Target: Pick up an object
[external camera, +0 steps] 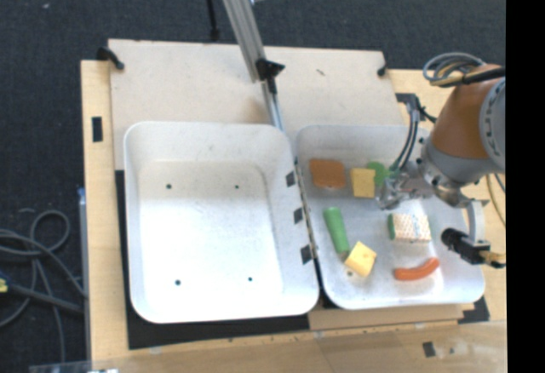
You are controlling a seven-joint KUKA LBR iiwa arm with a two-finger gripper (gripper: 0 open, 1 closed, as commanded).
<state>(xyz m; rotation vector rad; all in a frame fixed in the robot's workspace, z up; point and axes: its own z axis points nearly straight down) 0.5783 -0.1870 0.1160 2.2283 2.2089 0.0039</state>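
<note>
A: Bench first. We log two shallow white plastic bins side by side: the left bin (213, 218) and the right bin (341, 150) carrying all the objects. The grey arm with the orange band (460, 129) hangs over the right bin's far right side.

B: And the gripper (396, 192)? We place it low, between the yellow block (364, 182) and the pale speckled block (412, 226). Whether its pincer is wide or narrow we cannot tell; the wrist hides it.

A: Agreed. Nothing is visibly held. Remaining items, larger to smaller: orange-brown soft square (327, 174), green cylinder (337, 229), yellow wedge (360, 260), red-orange curved piece (416, 270), and a small green piece (377, 169) behind the yellow block.

B: Risks, as we judge them: the objects near the gripper sit close together, so a descent could land between two and close on neither, or nudge one aside. The speckled block looks the nearest candidate.

A: A clip against the bin wall is also possible.
</note>
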